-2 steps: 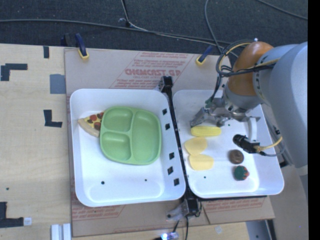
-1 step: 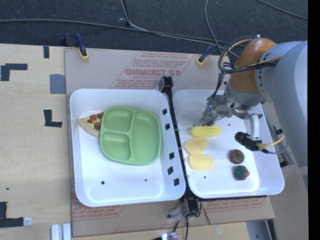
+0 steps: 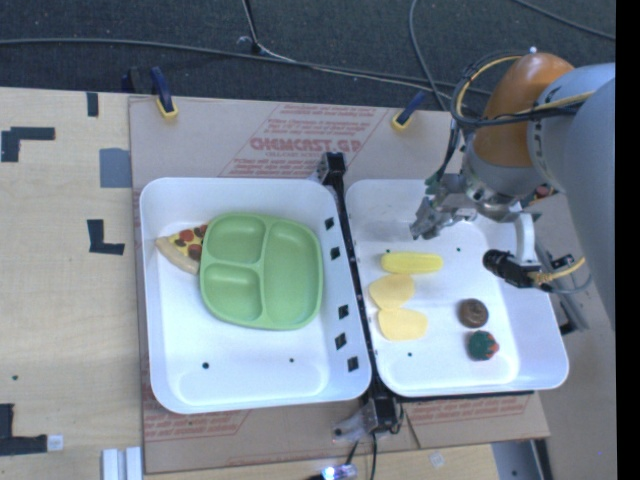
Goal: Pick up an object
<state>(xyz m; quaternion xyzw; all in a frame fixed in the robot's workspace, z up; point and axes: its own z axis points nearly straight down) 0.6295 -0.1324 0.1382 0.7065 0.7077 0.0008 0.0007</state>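
Observation:
My gripper (image 3: 428, 224) hangs over the back part of the right bin (image 3: 520, 373), just behind a yellow banana-shaped piece (image 3: 411, 263) and apart from it. Nothing shows between its fingertips. Two yellow chip-like pieces (image 3: 392, 291) (image 3: 402, 324) lie in front of the banana. Further right in the same bin sit a small brown round object (image 3: 473, 314) and a green and red ball-like object (image 3: 483, 345). In the left bin (image 3: 250, 388) lies a green divided plate (image 3: 262, 270), and a pizza slice (image 3: 183, 249) pokes out from under its left edge.
A black divider with clips (image 3: 345, 268) runs between the bins. Blue and yellow clamps (image 3: 162, 93) (image 3: 407, 115) hold the cardboard sheet at the back. Cables (image 3: 440, 28) loop behind the arm. A black fitting (image 3: 505, 265) juts from the arm over the right bin's right side.

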